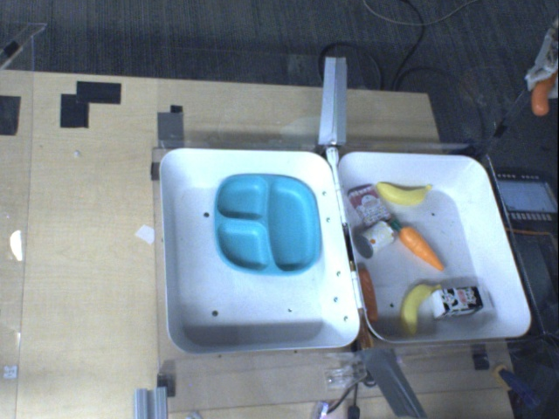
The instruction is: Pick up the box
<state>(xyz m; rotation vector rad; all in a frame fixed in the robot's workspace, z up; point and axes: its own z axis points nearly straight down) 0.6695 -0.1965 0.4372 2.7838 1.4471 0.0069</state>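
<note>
Gripper [542, 75], open/shut couldn't tell, hung at far right edge, prob parked to keep bins unblocked, well apart from box [458, 300]

blue tray [266, 223], carrot [417, 244], two bananas [402, 194]

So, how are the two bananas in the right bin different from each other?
The upper banana lies near the bin's far wall, stretched left to right; the lower banana lies near the front wall and curves more upright in the view. The upper banana sits next to a small reddish packet; the lower banana touches a black and white box. The upper one looks a little paler. Both are yellow and lie in the right bin.
</note>
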